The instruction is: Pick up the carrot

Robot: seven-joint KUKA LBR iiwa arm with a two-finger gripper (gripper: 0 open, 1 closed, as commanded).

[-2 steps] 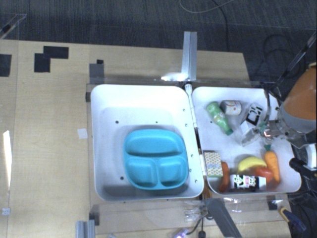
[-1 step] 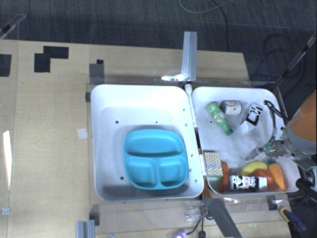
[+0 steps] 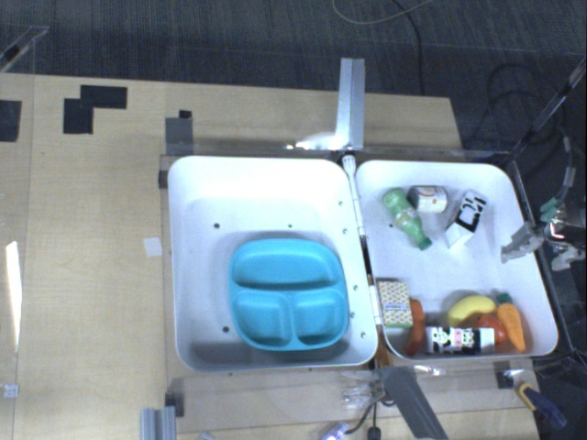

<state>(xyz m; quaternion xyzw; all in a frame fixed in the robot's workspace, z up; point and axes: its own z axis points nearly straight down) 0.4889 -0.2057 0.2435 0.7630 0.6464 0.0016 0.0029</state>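
Note:
The carrot [image 3: 511,327] is orange with a small dark green top. It lies in the front right corner of the right bin [image 3: 438,174], against the bin's wall. A yellow banana [image 3: 471,308] is just to its left, and a dark bottle with a white label [image 3: 456,340] lies along the front wall, touching it. My gripper [image 3: 526,242] is at the right rim of the right bin, behind the carrot and well apart from it. It is small and partly cut off by the view's edge.
A green bottle [image 3: 406,216], a small can [image 3: 427,198] and a white carton [image 3: 465,217] lie at the back of the right bin. A patterned box [image 3: 394,302] and a red-orange item [image 3: 416,326] sit front left. The left bin [image 3: 197,246] holds a blue divided tray [image 3: 289,293].

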